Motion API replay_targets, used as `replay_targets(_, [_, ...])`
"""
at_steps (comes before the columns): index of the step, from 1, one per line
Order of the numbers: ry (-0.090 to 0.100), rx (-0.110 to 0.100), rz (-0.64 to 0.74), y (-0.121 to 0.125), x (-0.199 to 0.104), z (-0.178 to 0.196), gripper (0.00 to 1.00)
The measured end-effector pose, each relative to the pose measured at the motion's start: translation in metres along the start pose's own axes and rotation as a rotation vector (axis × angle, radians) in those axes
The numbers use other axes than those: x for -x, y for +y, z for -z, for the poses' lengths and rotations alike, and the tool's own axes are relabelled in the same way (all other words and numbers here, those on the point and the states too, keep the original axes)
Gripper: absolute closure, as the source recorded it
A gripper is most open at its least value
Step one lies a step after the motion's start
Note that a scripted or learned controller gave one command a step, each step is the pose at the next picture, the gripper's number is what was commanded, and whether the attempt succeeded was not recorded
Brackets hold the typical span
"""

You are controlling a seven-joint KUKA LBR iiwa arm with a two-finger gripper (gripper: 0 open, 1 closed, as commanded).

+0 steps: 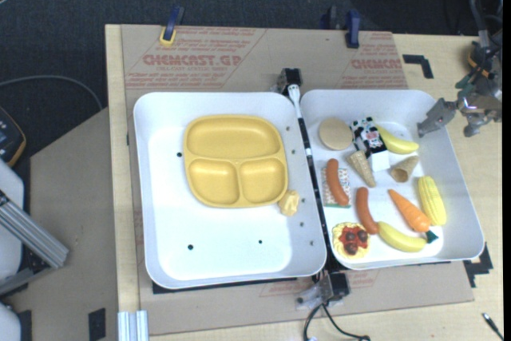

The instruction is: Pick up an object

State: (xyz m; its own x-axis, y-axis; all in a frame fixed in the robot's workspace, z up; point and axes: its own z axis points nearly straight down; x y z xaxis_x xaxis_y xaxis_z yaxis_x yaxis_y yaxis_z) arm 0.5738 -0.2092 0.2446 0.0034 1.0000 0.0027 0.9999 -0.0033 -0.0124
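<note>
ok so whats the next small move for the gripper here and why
Probably move left and down into the right bin. The gripper sits at that bin's upper right edge, holding nothing, while the toy foods lie inside; the nearest is the small banana.

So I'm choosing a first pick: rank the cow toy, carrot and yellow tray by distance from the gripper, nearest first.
1. Cow toy, upper part of the right bin, nearest the gripper.
2. Carrot, lower in the same bin.
3. Yellow tray, in the left bin, farthest.
</note>
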Motion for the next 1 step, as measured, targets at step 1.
replay_targets(1, [-0.003, 0.013, 0.004, 0.0025, -0.0006, 0.0076, 0.0])
